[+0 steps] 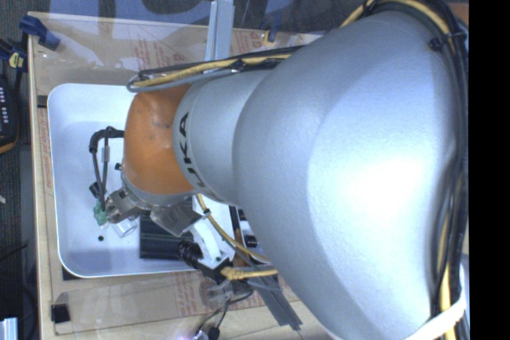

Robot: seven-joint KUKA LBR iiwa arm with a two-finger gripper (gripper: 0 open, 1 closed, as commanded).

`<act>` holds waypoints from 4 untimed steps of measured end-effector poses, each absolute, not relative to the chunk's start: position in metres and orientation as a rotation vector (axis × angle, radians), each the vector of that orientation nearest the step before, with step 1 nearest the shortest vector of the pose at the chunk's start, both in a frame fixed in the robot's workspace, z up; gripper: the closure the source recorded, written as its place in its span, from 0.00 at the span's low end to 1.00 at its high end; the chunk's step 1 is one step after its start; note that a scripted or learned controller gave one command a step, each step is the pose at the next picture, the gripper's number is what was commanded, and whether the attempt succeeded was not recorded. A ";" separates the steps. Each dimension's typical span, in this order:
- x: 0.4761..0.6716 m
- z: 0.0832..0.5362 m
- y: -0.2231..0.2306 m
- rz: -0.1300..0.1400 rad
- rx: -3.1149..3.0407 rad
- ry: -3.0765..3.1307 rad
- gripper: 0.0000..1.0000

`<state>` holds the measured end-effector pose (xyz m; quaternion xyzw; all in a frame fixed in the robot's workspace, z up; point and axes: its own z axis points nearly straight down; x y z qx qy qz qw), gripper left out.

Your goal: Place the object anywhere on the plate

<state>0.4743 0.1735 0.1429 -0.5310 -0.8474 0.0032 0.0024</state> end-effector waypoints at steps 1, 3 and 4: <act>0.476 0.261 0.188 -0.001 -0.938 -3.000 1.00; 0.638 0.360 0.206 -0.001 -0.414 -3.115 1.00; 0.639 0.278 0.220 0.002 0.247 -3.129 1.00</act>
